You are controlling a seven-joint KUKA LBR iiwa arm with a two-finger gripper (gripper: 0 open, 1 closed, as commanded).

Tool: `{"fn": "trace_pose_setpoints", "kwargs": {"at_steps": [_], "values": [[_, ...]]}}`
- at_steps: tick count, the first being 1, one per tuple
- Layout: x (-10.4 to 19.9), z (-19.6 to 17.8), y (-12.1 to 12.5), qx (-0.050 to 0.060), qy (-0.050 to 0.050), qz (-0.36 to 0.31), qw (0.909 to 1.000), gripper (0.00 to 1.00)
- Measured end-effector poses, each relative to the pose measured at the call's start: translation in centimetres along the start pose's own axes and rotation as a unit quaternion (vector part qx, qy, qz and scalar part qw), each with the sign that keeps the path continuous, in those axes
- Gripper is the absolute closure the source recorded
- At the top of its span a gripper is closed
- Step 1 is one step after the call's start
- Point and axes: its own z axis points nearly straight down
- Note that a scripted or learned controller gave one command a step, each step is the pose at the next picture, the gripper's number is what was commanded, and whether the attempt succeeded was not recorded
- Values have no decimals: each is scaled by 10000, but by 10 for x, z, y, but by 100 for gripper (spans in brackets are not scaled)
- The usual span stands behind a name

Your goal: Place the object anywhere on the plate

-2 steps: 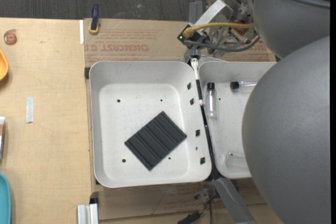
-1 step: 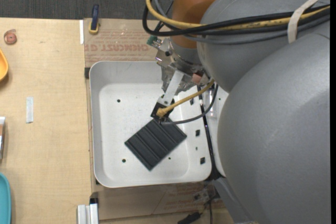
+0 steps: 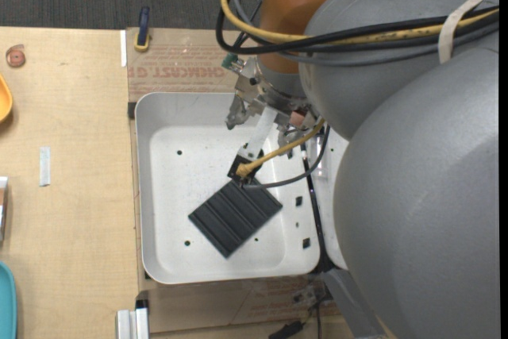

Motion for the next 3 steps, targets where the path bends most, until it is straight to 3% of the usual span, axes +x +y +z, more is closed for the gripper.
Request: {"fn": "trace_pose_setpoints", "kwargs": {"at_steps": [1, 2, 3], "values": [[-1, -7, 1, 8, -36, -3, 10000, 100], [-1, -7, 1, 10, -38, 1, 10000, 0], [52, -78, 12, -12, 6, -2502, 9682, 0]]}}
